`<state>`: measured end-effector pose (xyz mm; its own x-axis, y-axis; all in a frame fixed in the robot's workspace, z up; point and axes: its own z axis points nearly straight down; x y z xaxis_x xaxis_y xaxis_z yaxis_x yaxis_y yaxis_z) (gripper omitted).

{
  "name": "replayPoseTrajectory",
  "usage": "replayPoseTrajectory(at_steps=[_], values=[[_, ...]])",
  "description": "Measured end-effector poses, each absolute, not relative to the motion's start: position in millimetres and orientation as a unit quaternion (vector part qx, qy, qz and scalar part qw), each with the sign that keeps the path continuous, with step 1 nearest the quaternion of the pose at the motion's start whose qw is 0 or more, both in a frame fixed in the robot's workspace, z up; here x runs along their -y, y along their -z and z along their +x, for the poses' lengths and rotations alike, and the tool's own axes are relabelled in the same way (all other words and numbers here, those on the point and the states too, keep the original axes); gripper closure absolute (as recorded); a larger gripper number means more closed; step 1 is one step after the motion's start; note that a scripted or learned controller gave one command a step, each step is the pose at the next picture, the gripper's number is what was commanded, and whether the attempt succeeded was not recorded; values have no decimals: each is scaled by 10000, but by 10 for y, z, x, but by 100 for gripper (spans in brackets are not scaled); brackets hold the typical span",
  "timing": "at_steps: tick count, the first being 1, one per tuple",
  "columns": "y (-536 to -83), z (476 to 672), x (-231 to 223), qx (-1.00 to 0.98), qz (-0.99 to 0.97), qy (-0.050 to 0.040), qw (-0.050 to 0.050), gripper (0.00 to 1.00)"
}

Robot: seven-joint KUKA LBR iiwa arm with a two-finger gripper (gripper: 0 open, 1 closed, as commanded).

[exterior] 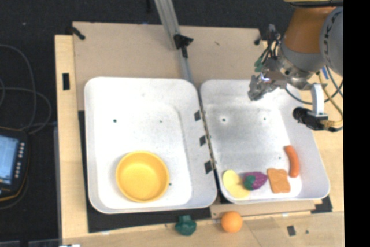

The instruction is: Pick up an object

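My gripper (258, 89) hangs over the far edge of the right bin (248, 124), well away from the objects. Nothing shows between its fingers. Along the near edge of the right bin lie a pale yellow round piece (232, 183), a purple and green toy (252, 181), an orange-brown toast-like slab (279, 180) and an orange-red sausage (293, 160). A yellow bowl (142, 176) sits in the near part of the left bin (139, 107).
An orange ball (231, 221) and a small green object (185, 225) lie on the bench in front of the bins. A grey metal pole (165, 3) slants up behind the bins. A screen device (10, 162) sits at the far left.
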<state>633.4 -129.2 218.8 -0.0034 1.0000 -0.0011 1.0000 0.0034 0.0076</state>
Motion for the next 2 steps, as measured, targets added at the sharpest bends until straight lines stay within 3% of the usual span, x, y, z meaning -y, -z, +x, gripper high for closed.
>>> replayPoseTrajectory(at_steps=[1,2], values=[[-2519,6339,1305,-7081,7061,-3,11,100],[-2423,6266,870,-7079,7063,-3,8,100]])
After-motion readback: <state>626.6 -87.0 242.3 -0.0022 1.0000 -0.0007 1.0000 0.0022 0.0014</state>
